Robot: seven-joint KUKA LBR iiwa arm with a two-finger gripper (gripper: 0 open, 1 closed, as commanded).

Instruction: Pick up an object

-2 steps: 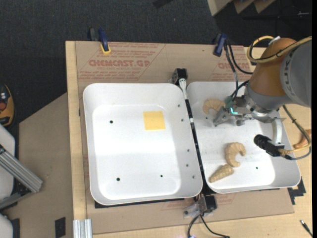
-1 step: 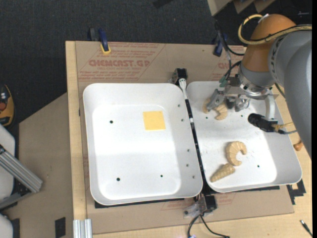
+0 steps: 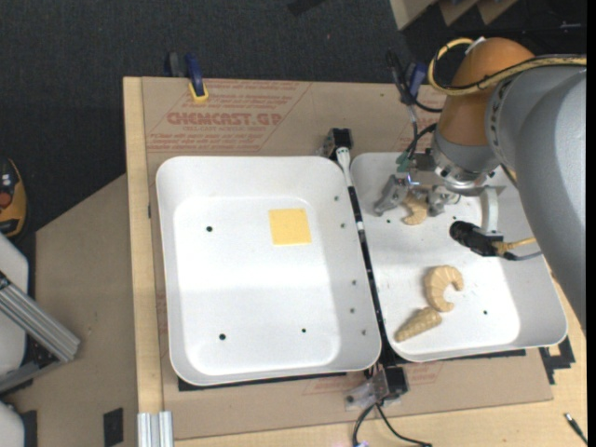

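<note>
Both bins are plain white; a yellow square lies in one, tan pastry shapes in the other, on a brown worktop.

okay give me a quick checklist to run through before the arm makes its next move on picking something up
1. Gripper is over the right bin, not the rim: ok.
2. A target lies at the gripper: ok, a small tan piece sits right beneath it.
3. Piece is actually between the fingers: cannot tell, the wrist hides the contact.
4. Other objects are clear of the gripper: ok, the curved croissant-like piece and the cone-shaped piece lie apart, nearer the front.
5. Yellow square is out of the way: ok, it lies flat in the left bin.
</note>
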